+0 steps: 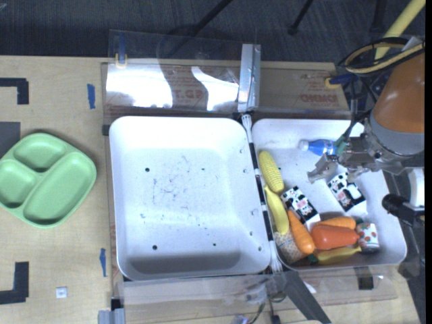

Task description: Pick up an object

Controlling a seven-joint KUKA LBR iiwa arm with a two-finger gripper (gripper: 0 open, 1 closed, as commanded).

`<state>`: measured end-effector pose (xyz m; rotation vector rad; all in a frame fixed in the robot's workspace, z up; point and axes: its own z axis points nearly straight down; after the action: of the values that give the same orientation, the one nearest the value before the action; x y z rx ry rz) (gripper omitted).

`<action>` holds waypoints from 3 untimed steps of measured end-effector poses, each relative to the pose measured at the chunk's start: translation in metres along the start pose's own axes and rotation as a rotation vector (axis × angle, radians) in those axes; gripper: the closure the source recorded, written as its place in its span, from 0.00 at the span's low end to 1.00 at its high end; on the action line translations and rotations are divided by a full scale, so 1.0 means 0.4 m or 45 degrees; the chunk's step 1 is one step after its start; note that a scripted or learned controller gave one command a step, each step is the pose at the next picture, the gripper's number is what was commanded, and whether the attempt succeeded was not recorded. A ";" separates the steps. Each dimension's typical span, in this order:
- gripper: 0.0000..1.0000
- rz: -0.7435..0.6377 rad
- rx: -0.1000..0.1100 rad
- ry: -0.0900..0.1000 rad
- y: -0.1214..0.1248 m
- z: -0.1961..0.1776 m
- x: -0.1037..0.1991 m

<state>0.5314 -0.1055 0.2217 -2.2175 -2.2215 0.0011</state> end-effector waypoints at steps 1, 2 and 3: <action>0.00 -0.050 -0.001 -0.001 0.016 0.193 -0.198; 0.00 -0.161 -0.009 0.009 0.047 0.316 -0.263; 1.00 -0.156 -0.010 0.001 0.046 0.292 -0.271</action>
<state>0.5496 -0.2139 0.1046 -2.0810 -2.3563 -0.0085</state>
